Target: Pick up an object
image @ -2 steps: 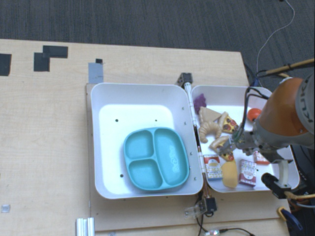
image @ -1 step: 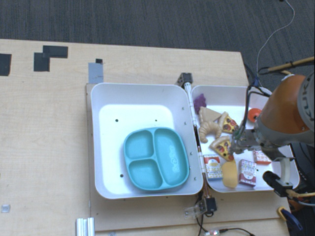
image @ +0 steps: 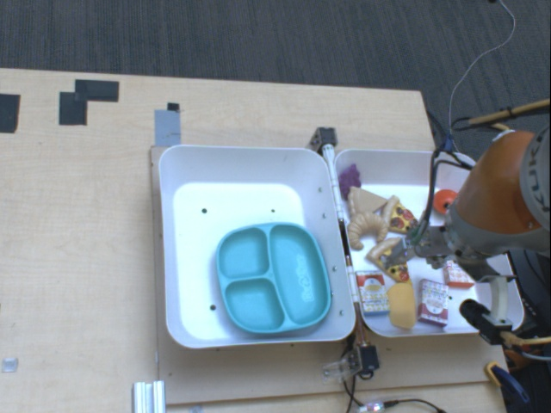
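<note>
A: Where's your arm (image: pixel 508 200)?

B: Over the right bin (image: pixel 405 160), wrist low amid the toy food. Gripper (image: pixel 415 246) sits beside the pizza slice (image: pixel 401 218) and croissant (image: pixel 368 224). Can't tell you how the jaws stand; nothing visibly held.

A: Other items?

B: Yellow piece (image: pixel 401 305) and small cartons (image: pixel 372 292) near the front wall. Left bin (image: pixel 185 175) carries the blue divided plate (image: pixel 274 276).
</note>
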`<state>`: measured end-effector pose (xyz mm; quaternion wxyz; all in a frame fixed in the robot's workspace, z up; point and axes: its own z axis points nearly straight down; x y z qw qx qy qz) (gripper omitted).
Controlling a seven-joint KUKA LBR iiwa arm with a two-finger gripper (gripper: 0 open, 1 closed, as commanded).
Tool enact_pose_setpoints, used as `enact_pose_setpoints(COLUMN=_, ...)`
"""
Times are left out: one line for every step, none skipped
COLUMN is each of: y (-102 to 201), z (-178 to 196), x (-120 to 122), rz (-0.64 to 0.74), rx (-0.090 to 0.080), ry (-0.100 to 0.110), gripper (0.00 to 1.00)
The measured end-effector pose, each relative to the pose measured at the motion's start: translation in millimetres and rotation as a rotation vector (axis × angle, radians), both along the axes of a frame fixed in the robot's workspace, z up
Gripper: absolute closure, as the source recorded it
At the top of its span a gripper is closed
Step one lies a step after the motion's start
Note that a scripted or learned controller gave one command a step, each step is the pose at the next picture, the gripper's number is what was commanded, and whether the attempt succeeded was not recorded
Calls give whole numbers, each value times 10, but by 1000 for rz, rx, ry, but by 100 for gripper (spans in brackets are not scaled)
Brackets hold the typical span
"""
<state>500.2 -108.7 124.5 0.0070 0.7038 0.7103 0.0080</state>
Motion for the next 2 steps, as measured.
enact_pose_setpoints(y=222, z=-342, x=-17, rz=-7, rx=-5, ry=5, gripper=0)
enact_pose_setpoints(y=241, z=-220, x=16, rz=-4, rx=-3, ry=-4, gripper=100)
